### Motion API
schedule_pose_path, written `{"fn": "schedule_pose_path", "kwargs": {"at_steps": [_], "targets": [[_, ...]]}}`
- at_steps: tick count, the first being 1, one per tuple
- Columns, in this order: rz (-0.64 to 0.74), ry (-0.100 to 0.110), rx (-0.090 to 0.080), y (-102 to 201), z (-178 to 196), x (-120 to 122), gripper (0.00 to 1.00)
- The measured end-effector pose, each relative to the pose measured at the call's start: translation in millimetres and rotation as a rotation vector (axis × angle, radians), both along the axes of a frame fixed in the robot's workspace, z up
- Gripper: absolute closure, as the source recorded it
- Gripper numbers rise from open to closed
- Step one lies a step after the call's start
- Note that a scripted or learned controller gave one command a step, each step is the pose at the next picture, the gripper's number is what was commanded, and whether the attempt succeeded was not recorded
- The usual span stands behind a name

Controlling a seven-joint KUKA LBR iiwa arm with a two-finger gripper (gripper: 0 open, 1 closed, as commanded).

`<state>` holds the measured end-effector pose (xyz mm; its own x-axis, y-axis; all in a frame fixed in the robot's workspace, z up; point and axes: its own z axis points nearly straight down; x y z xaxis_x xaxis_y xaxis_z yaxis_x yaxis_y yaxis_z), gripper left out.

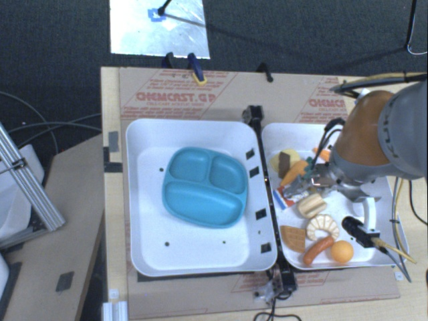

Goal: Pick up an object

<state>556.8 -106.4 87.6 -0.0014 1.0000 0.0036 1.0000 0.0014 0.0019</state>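
Camera view from above is showing my pincer (313, 176) hanging low over the right bin (281, 132), with my arm reaching in from the right side. Honestly can't tell whether the pincer is released or clenched from this angle, since my own wrist is blocking the tip, and nothing is showing as grasped.

All the pickable stuff is sitting in that right bin. A toy carrot (294, 173) is lying tilted just beside the pincer, on its left, and a tan wedge (289, 160) is resting right above the carrot. A bread roll (311, 204) is lying just below the pincer, with a red, white and blue packet (286, 194) next to it. Closer to the front edge, a ridged croissant-looking piece (322, 226), a square cracker (293, 237), a sausage (317, 250) and an orange ball (342, 251) are crowding together.

Over in the left bin (144, 179), a blue divided plate (204, 186) is sitting flat near the middle, well apart from me.
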Motion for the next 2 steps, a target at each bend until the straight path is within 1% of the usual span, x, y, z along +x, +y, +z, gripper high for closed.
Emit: {"fn": "schedule_pose_path", "kwargs": {"at_steps": [1, 2], "targets": [[-0.001, -0.013, -0.005, -1.0, 13.4, 3.0, 1.0], [0.002, -0.003, -0.004, -0.1, 57.2, 0.7, 1.0]]}}
